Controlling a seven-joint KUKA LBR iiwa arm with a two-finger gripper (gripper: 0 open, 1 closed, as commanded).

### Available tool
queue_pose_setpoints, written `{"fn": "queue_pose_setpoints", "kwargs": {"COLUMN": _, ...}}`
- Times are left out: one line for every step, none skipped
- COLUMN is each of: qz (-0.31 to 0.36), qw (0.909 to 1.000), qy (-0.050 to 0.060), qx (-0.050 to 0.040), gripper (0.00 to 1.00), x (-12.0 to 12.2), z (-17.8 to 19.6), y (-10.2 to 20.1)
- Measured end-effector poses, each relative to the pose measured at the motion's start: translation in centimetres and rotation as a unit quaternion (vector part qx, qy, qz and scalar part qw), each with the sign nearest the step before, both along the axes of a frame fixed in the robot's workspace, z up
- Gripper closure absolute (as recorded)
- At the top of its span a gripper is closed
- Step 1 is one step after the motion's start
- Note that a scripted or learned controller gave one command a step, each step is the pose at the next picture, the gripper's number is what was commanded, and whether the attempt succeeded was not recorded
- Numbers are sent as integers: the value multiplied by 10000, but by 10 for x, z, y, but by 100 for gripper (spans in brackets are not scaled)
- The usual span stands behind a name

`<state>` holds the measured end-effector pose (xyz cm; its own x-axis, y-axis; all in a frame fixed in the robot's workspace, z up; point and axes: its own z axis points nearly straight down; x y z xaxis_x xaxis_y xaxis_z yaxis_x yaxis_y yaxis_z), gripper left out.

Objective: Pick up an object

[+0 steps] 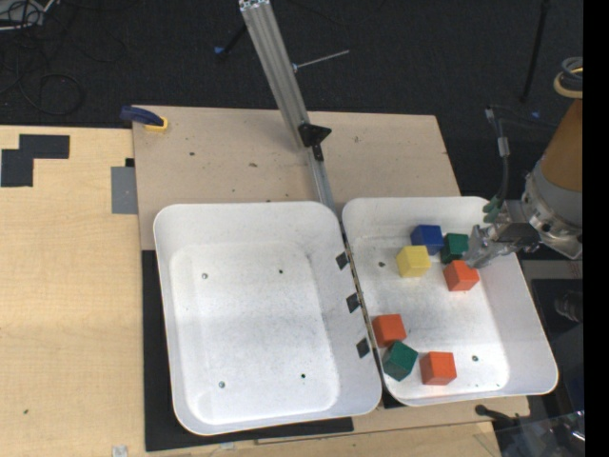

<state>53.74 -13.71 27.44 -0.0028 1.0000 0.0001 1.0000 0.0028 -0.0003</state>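
Orange cube (461, 276) untaken, at 3 o'clock in right bin (533, 350), just under the gripper (483, 246) | jaws' spread: cannot tell | nothing lifted; grasp and raise remain, by my reading | yellow cube (413, 261) at 9 o'clock of it | plywood table (247, 155), left bin (190, 227), dark floor at 12 o'clock.

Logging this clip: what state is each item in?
Gripper: low over right bin, fingers unclear.
Blue cube: flat.
Yellow cube: flat.
Orange cube: loose by gripper.
Green cube: tilted.
Left bin: level on bench.
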Motion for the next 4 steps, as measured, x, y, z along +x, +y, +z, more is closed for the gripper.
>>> {"fn": "queue_pose_setpoints", "kwargs": {"qz": 0, "qw": 10000, "qy": 16, "qx": 9, "gripper": 100, "x": -3, "z": -7, "y": 41}}
{"fn": "queue_pose_setpoints", "kwargs": {"qz": 8, "qw": 10000, "qy": 23, "qx": 13, "gripper": 100, "x": -9, "z": -25, "y": 96}}
{"fn": "queue_pose_setpoints", "kwargs": {"qz": 11, "qw": 10000, "qy": 25, "qx": 11, "gripper": 100, "x": -16, "z": -41, "y": 149}}
{"fn": "queue_pose_setpoints", "kwargs": {"qz": 15, "qw": 10000, "qy": 20, "qx": 10, "gripper": 100, "x": -15, "z": -45, "y": 210}}
